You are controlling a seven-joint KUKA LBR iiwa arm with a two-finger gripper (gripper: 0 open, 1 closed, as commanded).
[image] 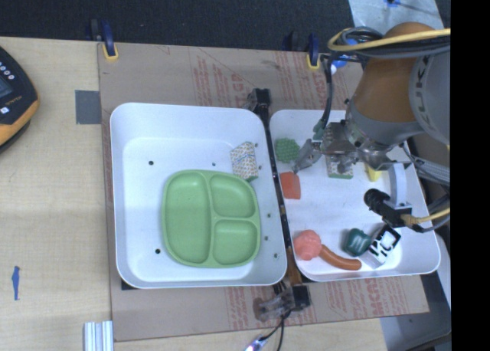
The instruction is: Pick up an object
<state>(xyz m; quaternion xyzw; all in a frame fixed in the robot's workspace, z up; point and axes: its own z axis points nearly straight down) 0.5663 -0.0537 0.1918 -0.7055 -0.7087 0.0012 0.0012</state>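
My gripper (324,162) hangs over the upper part of the right bin (413,269), its two fingers spread apart with nothing between them. A green knobbly piece (286,149) lies just left of the left finger. A little below that finger sits an orange-red block (290,185). Near the bin's front lie a pink round piece (308,244), an orange sausage shape (339,259), a teal object (356,241) and a black-and-white item (383,246). The arm's grey and orange body hides the bin's far right corner.
The left bin (126,188) holds a green divided plate (211,218) and a small patterned packet (244,159) by its right wall. A black cable end (377,201) hangs over the right bin. A yellow-black device (11,104) lies at the bench's left edge.
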